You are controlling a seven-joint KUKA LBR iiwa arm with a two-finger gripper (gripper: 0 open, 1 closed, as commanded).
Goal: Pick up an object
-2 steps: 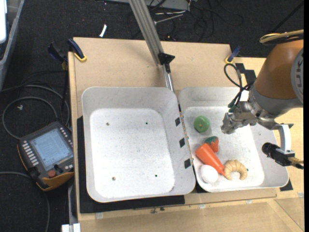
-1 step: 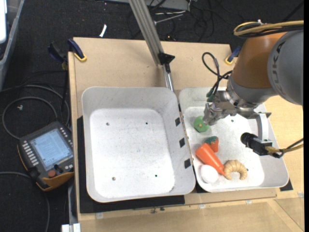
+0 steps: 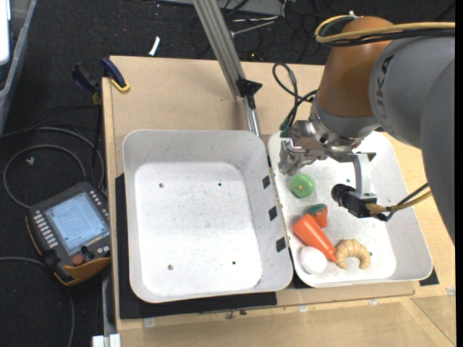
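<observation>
Camera view: a bench is being looked down on at a slant, with two shallow white bins being shown side by side.
Left bin (image 3: pixel 145 150): its white floor is being shown towards the left of the bench.
Right bin (image 3: pixel 405 255): several small toy foods are being held in it.
Arm (image 3: pixel 376 71): grey with an orange band, it is being reached in from the right, over the right bin's far end.
Gripper (image 3: pixel 292 157): it is being held low at the bin's near-left corner, just above the green piece; whether it is open or closed cannot be told, and nothing is being shown gripped in it.
Green piece (image 3: pixel 302 186): a small round toy fruit is lying just below the gripper, apart from the other foods.
Carrot (image 3: pixel 314 235): an orange toy carrot is lying slantwise nearer the front.
Egg (image 3: pixel 313 260): a white egg is being touched by the carrot's tip.
Croissant (image 3: pixel 352 252): a tan curved pastry is lying just beside the egg.
Handling, judged: the green piece is being taken as light, stiff and smooth, so liable to roll or slip.
Hold, judged: a grip across its widest middle, from straight above, is being advised.
</observation>
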